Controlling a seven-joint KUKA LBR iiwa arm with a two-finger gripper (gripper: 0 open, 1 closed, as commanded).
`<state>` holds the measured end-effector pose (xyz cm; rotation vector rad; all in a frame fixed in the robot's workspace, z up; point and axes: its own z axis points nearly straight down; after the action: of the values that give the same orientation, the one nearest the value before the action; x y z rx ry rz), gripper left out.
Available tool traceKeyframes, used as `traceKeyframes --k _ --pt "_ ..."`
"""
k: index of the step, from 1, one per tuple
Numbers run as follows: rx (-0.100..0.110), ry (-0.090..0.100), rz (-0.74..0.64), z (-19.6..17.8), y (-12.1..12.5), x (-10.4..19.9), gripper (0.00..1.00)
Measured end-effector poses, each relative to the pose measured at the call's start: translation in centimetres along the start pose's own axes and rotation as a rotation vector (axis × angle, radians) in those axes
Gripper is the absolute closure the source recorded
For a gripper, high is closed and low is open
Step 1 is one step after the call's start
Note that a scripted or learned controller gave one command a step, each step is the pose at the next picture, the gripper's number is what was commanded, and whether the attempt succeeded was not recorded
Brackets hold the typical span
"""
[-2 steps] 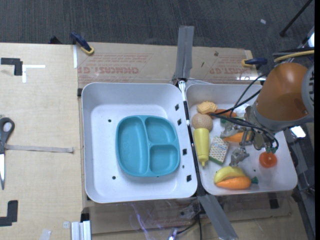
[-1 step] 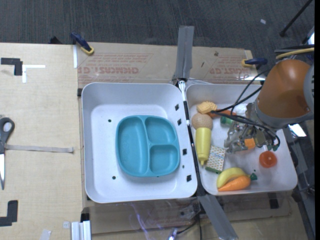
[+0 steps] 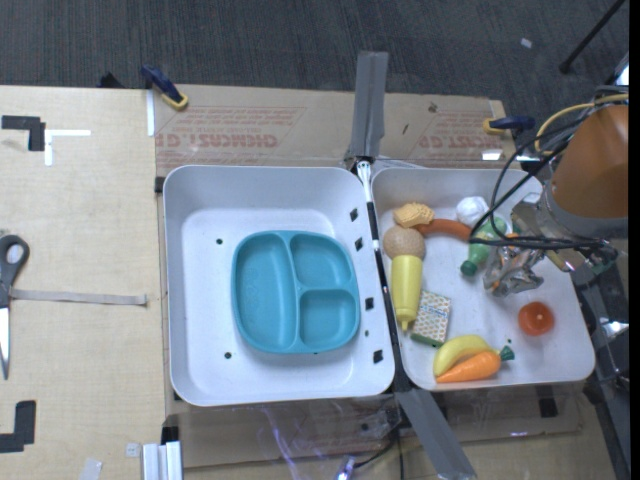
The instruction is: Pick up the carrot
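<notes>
- We look down on two shallow white bins side by side; the left bin [image 3: 190,298] holds a teal divided plate [image 3: 297,292] near its middle.
- The right bin [image 3: 572,353] holds a scatter of toy foods.
- The carrot [image 3: 470,367] — orange, with a small green top pointing right — lies near the front edge of the right bin, touching the underside of a yellow banana [image 3: 460,349].
- Just left of the banana we see a small patterned cracker square [image 3: 432,316], and beside it a long yellow corn cob [image 3: 405,286] with a brown round piece at its upper end.
- Towards the back of the bin lie a croissant-like pastry [image 3: 413,214], a slim orange-red piece [image 3: 446,229] and a white item [image 3: 471,209].
- A small orange round fruit [image 3: 536,318] sits alone near the right wall.
- The arm reaches in from the right; its gripper [image 3: 513,271] hangs over the right-centre of the bin, above and well apart from the carrot — we cannot tell how its end stands.
</notes>
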<state>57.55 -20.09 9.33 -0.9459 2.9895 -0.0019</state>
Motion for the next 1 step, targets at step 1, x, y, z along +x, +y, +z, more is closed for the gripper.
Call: traceKeyframes --k 1 --pt "-0.003 0.003 0.129 0.06 8.75 0.93 1.00"
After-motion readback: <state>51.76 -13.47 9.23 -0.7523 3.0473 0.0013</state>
